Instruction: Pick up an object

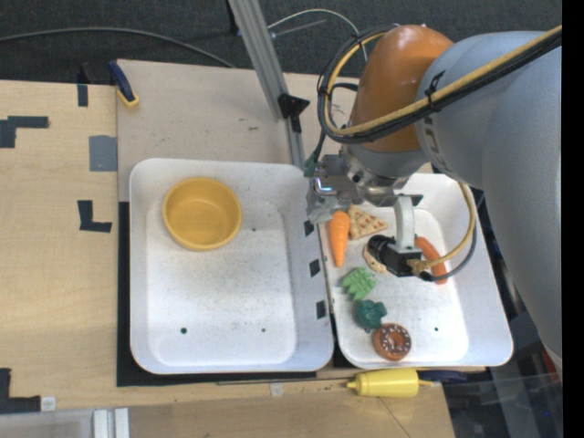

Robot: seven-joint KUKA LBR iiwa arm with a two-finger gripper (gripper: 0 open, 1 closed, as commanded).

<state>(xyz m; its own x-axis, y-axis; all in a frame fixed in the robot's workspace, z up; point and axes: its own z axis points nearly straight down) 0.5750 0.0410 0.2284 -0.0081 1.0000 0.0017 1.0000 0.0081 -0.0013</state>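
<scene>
Camera view, single frame. The gripper (pixel 323 201) sits low over the far-left corner of the right bin (pixel 447 327), just by the ridge where the two bins meet. Whether it is spread or closed I cannot make out; the wrist housing covers it from this angle.

The carrot (pixel 338 237) lies directly below the gripper in the picture. Its broad end is up against the gripper and its thin tip points toward the near edge. It is plain orange, smooth and tapered, and runs roughly parallel to the bin's left wall. I cannot tell whether it is gripped or only touched.

Just right of the carrot is a tan waffle-like wedge (pixel 369 222). Nearer the camera I see a light green leafy piece (pixel 359 283), then a darker green piece (pixel 370 315), then a brown doughnut (pixel 392 340) with specks on it. A second orange piece (pixel 432 261) lies further right, partly behind the robot's own hardware.

The left bin (pixel 228 299) holds a yellow bowl (pixel 202 212), upright in its far-left part, well apart from the arm.

Both bins rest on a dark mat on a pale wooden bench (pixel 55 272) with dark tape marks. A yellow squeeze bottle (pixel 388 383) lies on its side just outside the right bin's near rim. A grey metal pole (pixel 260 44) slants down to the bins' far edge. Beyond the bench, black cables cross a dark floor.
</scene>
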